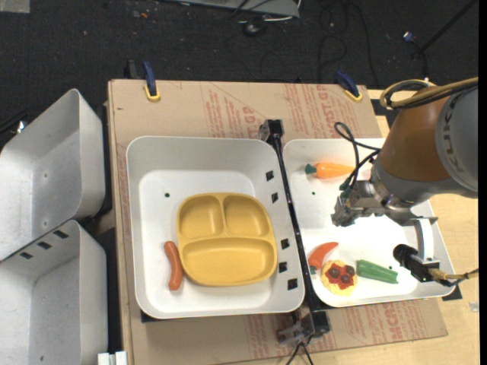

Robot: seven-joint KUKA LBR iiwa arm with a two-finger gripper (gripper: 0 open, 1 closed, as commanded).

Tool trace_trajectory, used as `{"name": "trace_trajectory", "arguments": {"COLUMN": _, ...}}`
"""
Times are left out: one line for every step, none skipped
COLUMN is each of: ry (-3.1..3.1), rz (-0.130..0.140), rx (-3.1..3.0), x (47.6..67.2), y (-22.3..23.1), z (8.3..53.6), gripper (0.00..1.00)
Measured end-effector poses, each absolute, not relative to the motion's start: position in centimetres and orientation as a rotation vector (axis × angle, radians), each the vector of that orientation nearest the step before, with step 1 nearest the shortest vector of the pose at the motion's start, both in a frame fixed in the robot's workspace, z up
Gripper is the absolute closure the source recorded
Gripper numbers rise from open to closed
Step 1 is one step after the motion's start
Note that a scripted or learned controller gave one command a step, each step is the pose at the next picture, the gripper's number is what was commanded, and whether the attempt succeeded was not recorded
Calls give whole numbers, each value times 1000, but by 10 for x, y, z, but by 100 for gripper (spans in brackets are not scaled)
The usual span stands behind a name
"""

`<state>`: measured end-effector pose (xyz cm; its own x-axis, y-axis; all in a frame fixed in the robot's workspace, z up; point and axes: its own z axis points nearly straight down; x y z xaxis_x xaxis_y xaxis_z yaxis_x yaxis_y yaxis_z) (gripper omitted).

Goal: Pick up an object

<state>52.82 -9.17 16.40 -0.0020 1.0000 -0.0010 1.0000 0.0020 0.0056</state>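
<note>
My gripper [346, 211] hangs low over the right bin [319, 280], near its middle; from this slant I cannot tell how it is set, and nothing shows in its grasp. The toy carrot [335, 169] lies close by at the bin's far side, with a red pepper slice [322, 254], a small pizza [339, 275] and a green piece [377, 271] along the near edge. All look like light, stiff, smooth plastic, likely to skid; I judge the carrot is best pinched across its thick middle. In the left bin sit a yellow divided plate [226, 239] and a sausage [174, 265]. Red printing runs across the cardboard [228, 101] covering the bench, too small to read.
</note>
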Motion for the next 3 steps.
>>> {"name": "trace_trajectory", "arguments": {"ry": 2219, "rz": 6, "rx": 2214, "x": 532, "y": -98, "z": 226, "gripper": 100}}
{"name": "trace_trajectory", "arguments": {"ry": 2223, "rz": 1, "rx": 2218, "x": 533, "y": -98, "z": 227, "gripper": 100}}
{"name": "trace_trajectory", "arguments": {"ry": 2229, "rz": 4, "rx": 2212, "x": 544, "y": -50, "z": 237, "gripper": 100}}
